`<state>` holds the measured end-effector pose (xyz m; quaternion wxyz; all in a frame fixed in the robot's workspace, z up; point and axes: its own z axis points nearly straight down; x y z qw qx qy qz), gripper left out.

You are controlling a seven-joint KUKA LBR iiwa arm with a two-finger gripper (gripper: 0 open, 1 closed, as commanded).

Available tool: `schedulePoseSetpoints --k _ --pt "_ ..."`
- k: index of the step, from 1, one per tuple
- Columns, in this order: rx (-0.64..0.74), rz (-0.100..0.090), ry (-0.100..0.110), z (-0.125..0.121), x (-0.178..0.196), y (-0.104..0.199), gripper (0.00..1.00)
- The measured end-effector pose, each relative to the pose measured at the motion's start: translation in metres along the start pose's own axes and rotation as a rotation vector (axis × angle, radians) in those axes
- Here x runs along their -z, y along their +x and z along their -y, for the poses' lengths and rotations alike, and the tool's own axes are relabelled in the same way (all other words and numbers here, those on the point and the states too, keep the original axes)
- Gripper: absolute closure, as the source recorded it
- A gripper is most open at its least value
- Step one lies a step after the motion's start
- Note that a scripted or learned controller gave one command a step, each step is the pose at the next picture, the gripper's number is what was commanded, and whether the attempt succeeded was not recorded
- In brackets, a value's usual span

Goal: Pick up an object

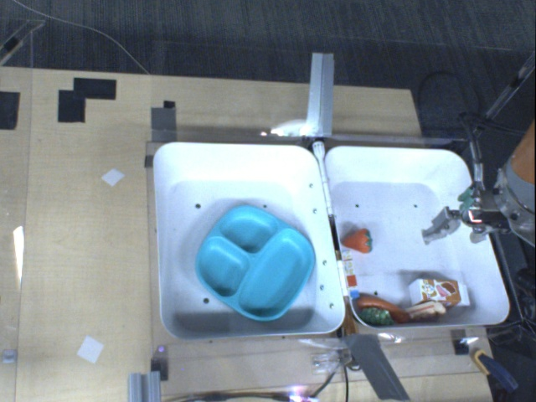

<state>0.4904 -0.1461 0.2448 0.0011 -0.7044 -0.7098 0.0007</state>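
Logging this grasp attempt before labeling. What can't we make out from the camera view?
- Gripper: too small and blurred to tell if it is open or shut.
- Arm: cut off by the right edge.
- Items by the right bin's near wall: bunched together, too small to identify.
- Carton: print unreadable.

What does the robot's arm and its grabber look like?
The arm is grey with a bit of orange showing at the picture's right edge. Its gripper is small, silvery grey metal with thin fingers, and a tiny red light glows on the wrist part behind it. Thin dark cables run near the arm.
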Motion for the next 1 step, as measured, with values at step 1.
schedulePoseSetpoints --k 1 --pt "0.073 0.0 -0.01 -0.0005 -0.1565 0.0213 0.0"
